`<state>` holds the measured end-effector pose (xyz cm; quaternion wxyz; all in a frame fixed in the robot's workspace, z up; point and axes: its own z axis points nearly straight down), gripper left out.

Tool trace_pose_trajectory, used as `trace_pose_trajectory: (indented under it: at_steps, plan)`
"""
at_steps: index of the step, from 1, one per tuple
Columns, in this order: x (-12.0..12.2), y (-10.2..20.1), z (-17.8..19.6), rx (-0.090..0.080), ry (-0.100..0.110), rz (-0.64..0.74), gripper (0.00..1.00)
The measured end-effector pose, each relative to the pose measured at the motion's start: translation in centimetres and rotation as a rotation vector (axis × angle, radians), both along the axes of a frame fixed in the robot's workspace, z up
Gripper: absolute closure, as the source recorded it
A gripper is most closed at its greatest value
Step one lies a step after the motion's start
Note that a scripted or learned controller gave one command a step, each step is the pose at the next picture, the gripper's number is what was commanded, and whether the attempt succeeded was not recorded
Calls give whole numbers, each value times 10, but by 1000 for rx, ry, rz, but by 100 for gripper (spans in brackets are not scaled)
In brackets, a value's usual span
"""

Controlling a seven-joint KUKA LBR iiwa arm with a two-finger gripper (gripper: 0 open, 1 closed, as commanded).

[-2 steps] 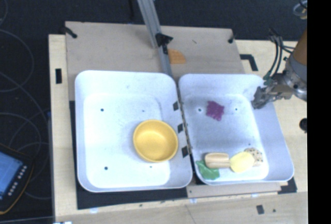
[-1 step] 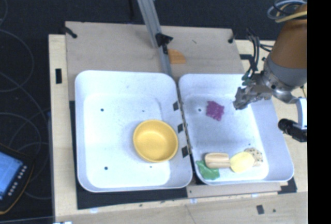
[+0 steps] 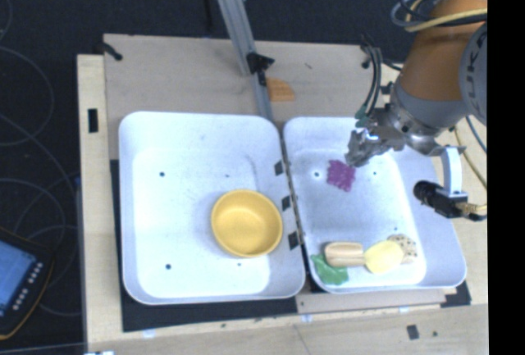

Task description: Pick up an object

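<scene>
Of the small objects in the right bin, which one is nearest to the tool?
The purple object, directly beside the tool. The tan block, yellow piece and green piece lie together at the bin's near edge.

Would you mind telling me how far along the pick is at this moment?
Done: the arm has reached into the right bin. In hand: the hand sits just above the purple object, which lies on the bin floor. Left: gripping and lifting it; nothing looks raised yet.
</scene>
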<state>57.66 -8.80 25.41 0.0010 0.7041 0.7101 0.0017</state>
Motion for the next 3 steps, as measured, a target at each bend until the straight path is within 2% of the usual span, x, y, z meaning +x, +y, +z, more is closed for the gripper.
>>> trace_pose_trajectory:
  at_steps: [1,3]
  plan:
    - [13,52,2,0,2,0,100]
    - [5,165,-18,0,5,-1,100]
